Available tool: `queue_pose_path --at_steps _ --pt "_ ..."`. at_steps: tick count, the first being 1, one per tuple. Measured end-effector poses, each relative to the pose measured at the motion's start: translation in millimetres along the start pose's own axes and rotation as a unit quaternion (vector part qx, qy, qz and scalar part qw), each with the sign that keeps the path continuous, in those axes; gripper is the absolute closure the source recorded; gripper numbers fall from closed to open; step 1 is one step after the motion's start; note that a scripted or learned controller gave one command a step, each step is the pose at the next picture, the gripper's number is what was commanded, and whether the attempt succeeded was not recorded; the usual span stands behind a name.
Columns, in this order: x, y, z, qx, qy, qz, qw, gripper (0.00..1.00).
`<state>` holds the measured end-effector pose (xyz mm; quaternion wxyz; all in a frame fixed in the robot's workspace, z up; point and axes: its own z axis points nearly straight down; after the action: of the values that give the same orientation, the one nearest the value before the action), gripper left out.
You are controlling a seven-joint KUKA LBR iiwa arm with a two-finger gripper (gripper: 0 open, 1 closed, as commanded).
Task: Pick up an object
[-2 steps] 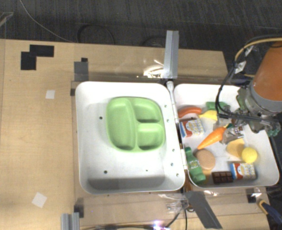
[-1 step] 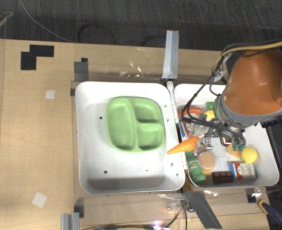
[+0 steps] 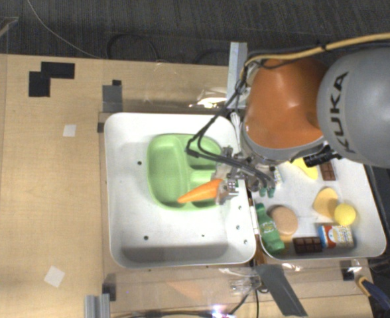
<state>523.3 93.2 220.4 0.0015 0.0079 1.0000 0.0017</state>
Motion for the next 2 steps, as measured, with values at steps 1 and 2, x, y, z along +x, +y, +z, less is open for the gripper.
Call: queue_pose_path --at_steps 1,2 --pt "-70.1 -44.1 -44.9 0.001 -0.003 -0.125 0.9922 1.00" --pt "-130.3 -89.8 -36.9 0.002 -0.002 -0.197 0.9805 1.00"
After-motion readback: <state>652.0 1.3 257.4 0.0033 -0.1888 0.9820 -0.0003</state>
